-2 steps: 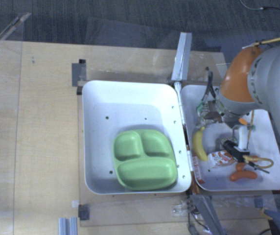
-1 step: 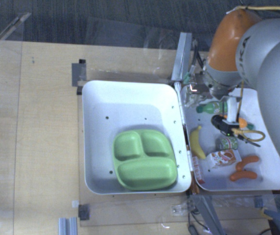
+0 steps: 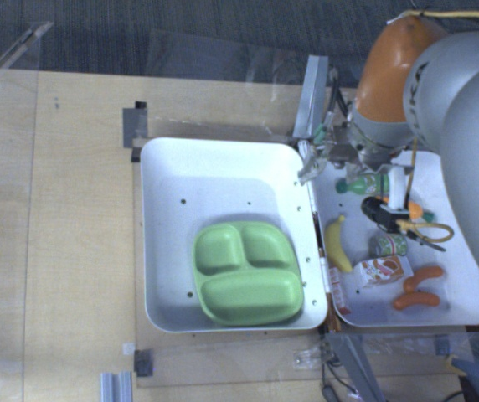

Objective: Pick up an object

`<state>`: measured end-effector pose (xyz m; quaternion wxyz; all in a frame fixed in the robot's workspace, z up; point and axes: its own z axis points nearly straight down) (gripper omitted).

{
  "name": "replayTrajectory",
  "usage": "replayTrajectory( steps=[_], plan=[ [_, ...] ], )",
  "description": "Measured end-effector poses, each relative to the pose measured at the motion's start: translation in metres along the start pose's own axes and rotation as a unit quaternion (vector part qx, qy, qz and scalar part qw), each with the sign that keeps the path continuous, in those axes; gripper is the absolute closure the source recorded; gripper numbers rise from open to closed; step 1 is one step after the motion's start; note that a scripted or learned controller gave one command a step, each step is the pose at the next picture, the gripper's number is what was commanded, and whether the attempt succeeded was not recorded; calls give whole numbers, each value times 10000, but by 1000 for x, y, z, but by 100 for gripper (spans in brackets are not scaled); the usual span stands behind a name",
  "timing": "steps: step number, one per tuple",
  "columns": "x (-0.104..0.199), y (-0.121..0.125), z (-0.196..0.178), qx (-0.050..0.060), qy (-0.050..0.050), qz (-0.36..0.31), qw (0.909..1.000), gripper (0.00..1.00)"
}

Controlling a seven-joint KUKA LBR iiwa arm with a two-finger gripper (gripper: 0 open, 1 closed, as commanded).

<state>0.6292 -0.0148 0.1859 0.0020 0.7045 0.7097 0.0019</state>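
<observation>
Grey arm (image 3: 466,132) overhangs two white bins (image 3: 164,224) on a wooden bench (image 3: 55,241).

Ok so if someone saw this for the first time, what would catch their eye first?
Probably the big grey arm with its orange band, filling the upper right and reaching down over the right bin. Next, the bright green divided tray lying alone in the left bin. Then the right bin's clutter: a yellow banana, two sausages and a small can.

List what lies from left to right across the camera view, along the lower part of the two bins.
Green three-compartment plastic tray → yellow banana → red-and-white carton → two orange-red sausages.
</observation>
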Motion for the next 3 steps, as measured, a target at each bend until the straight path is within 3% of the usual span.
replayTrajectory(
  steps=[1,2,3],
  plan=[
    [55,-52,1,12,7,2,10000,0],
    [106,-127,1,12,8,14,10000,0],
    [162,-109,90,-92,33,35,9999,0]
  ],
)
